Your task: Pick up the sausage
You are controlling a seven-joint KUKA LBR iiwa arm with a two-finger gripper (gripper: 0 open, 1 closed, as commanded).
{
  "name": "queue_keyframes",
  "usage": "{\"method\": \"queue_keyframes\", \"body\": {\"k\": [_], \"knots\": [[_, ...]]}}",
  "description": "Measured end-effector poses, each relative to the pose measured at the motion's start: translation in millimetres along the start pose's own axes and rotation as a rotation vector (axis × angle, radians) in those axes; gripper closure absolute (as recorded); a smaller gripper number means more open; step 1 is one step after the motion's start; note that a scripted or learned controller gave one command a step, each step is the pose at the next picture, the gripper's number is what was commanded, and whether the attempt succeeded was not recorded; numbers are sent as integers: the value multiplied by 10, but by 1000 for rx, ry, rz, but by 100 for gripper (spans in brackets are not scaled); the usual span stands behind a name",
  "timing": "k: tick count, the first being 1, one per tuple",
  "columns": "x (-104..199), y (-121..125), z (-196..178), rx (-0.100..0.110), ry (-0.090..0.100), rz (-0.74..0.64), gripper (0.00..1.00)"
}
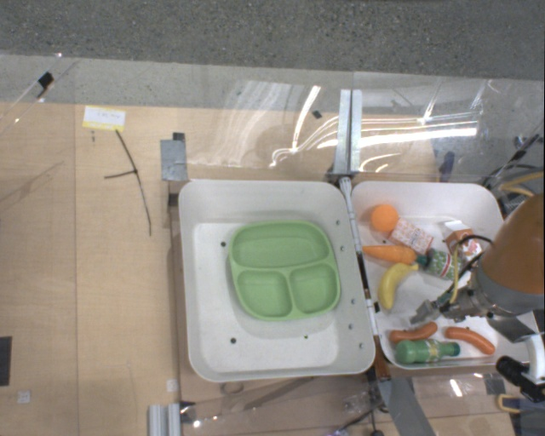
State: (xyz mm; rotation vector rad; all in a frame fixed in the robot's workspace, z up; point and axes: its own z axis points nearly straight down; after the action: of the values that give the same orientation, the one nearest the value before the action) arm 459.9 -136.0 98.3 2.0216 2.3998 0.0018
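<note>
**Arm low over the right bin, sausage lying free near its front edge**

We look down on a pale wooden bench (pixel 85 281) with a strip of grey speckled floor (pixel 255 25) along the far side and clear glossy sheeting catching streaks of light behind the bins. The left white shallow bin (pixel 204 341) carries a light green plastic tray with three compartments (pixel 283 271). The right white shallow bin (pixel 485 200) holds an orange ball-shaped fruit (pixel 384 218), an orange carrot (pixel 389 254), a yellow banana (pixel 391 283), a green bottle with a red cap (pixel 423 351) and two reddish sausages. One short reddish-brown sausage (pixel 414 332) lies just above the bottle; a longer orange-red sausage (pixel 470 340) lies beside it to the right. The two-finger gripper (pixel 434 312) hangs close above them; we cannot tell how its pincer stands, and neither sausage sits in it.
</note>
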Motion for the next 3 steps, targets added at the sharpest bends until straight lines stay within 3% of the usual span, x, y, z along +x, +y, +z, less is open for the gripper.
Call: {"method": "queue_keyframes", "body": {"k": [1, 2, 3], "knots": [[-11, 6, -83, 0, 0, 1, 100], [-12, 5, -83, 1, 0, 1, 0], [235, 31, 92, 2, 1, 86, 0]]}}
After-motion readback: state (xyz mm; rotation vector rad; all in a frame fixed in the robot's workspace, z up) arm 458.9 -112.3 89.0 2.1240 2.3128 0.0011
